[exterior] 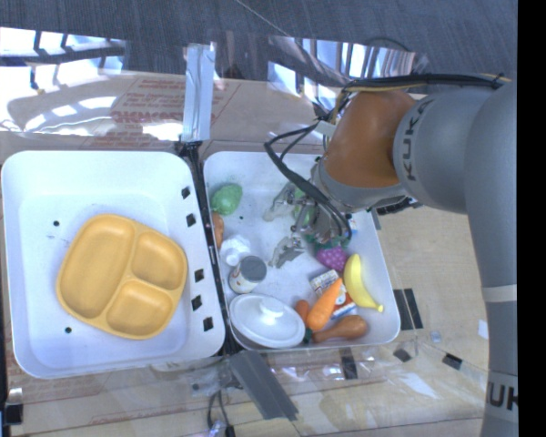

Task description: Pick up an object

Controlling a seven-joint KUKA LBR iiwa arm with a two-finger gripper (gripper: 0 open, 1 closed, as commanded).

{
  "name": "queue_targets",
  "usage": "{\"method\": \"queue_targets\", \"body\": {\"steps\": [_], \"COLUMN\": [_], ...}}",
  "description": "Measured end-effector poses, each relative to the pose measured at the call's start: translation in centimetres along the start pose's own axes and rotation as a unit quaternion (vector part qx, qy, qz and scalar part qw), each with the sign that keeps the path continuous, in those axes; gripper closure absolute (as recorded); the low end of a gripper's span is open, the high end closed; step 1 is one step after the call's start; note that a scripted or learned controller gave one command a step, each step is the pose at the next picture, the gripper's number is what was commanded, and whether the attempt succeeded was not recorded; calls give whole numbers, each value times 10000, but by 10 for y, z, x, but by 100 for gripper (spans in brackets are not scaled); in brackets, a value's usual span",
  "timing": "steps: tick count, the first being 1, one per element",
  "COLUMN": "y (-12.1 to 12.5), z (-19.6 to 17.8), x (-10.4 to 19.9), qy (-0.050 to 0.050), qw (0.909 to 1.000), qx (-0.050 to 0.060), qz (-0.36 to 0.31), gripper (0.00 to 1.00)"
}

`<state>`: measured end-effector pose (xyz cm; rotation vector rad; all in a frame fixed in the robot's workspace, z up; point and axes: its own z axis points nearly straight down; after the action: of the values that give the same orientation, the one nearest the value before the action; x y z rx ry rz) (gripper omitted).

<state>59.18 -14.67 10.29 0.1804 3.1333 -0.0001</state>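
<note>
robot lab bench | grey KUKA arm with orange band [409,144] | two shallow white plastic bins [27,244] | toy plastic banana [361,282], taped cardboard backing [155,107]

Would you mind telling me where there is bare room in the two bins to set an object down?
Left bin: bare white floor all around the yellow tray, widest along the top. Right bin: a small bare strip at the top, beside the green item. Its lower half, from white bowl to banana, is crowded.

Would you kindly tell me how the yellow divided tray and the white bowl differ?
The yellow divided plastic tray lies alone in the left bin; the round white bowl sits crowded among toys in the right bin. The tray is larger, with three compartments; the bowl has one hollow. Both lie flat, open side up.
</note>
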Motion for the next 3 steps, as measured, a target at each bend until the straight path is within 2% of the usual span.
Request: {"method": "queue_targets", "body": {"steps": [1, 2, 3], "y": [-55, 21, -40], "z": [7, 10, -9], "x": [105, -19, -1], "qy": [-57, -6, 10], "qw": [9976, 9979, 9901], "qx": [14, -7, 3], "qz": [-693, -650, -1404], "gripper": [0, 0, 0]}}
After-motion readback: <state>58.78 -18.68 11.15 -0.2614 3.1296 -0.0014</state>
